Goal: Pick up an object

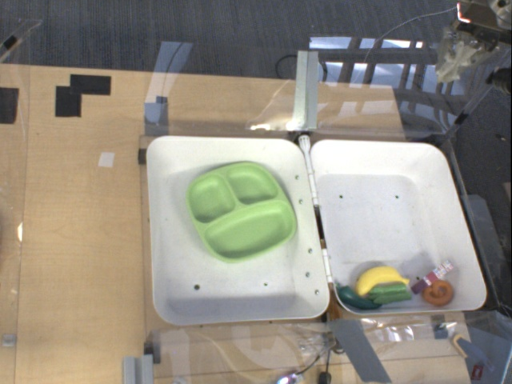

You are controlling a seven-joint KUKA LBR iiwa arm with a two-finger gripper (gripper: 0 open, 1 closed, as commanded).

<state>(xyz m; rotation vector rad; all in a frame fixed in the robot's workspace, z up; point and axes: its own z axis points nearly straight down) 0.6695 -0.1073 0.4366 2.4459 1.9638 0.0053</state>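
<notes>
Pale wood-grain bench [72, 238] beneath and all around the green plate [242, 210]. Carries two shallow white bins of smooth, hard, round-cornered plastic: left bin [172, 294] directly under the green plate, right bin [384, 190] just to the right of it.

Green plate itself: rigid moulded plastic, rounded, split into three compartments, matte. Lies flat, with a low lip, so probably awkward to pinch from above.

Gripper [460, 54] far up and to the right of the green plate, beyond the right bin's back corner, well apart from everything in the bins. Cannot tell how wide it stands; too small and cluttered there. Nothing seen held.

Likeliest pick: yellow banana [382, 278], down and to the right of the green plate, near the right bin's front wall. Looks like a light toy, curved, smooth, perhaps slightly slippery, not fragile. Best taken across the narrow middle of the curve.

Touching its lower side, a dark green piece [376, 296], elongated, glossy, likely also light plastic. Risks being nudged or pinched along with the banana.

Further right of the green plate, an orange round piece [438, 293], ring-like, small, probably stiff. Just above it a tiny pink-and-purple item [439, 273], too small to identify. Both close to the front wall, leaving little room for a descent.
</notes>
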